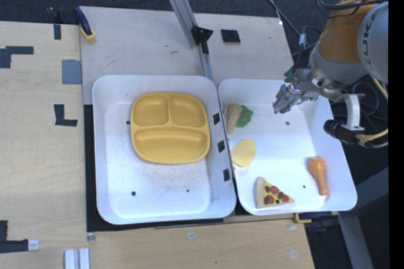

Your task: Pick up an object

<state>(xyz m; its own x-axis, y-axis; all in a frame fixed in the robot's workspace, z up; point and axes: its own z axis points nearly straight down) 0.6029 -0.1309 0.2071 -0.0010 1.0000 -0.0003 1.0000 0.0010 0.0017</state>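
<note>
The end effector (285,101) hangs over the upper part of the right bin (328,135), and I cannot tell if it is released or clenched; nothing is seen in it. The toys lie apart from it in this bin. At about eight o'clock from it is a cone with a green piece (237,116). Lower, at seven o'clock, is a yellow disc (243,152). At six o'clock is a pizza slice (271,193), and at five o'clock a drumstick (318,173). The left bin (113,154) holds a yellow divided plate (170,127). I judge the step is the approach: no toy is picked yet. The next move calls for choosing one toy, moving over it and going down.
</note>
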